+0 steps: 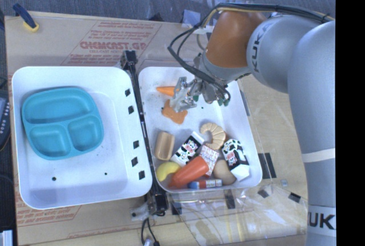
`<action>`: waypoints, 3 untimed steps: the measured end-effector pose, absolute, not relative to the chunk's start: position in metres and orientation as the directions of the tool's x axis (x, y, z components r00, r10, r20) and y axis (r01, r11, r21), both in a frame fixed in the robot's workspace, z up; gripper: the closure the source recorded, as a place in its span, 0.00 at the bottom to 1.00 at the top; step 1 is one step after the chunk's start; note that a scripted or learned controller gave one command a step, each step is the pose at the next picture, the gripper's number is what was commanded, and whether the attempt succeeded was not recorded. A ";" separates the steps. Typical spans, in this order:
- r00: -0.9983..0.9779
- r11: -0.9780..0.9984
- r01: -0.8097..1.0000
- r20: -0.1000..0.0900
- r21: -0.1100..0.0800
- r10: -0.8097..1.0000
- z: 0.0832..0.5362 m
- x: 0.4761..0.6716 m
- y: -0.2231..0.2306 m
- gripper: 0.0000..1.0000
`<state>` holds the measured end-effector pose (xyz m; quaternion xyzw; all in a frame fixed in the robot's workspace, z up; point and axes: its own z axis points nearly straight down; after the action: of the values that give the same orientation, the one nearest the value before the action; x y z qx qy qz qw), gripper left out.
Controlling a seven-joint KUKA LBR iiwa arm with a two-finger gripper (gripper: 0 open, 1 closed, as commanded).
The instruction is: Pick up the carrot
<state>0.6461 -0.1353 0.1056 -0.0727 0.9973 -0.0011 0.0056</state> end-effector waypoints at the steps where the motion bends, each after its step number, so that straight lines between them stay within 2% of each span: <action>1: -0.992 0.992 0.126 0.002 0.001 0.126 0.092 0.632 -0.096 1.00; 2: -0.846 0.846 0.533 -0.007 0.005 0.533 0.197 0.636 -0.022 1.00; 3: -0.872 0.872 0.490 0.003 0.001 0.490 0.192 0.612 0.071 1.00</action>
<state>0.6118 0.0706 0.1919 0.2531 0.9674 0.0010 -0.0013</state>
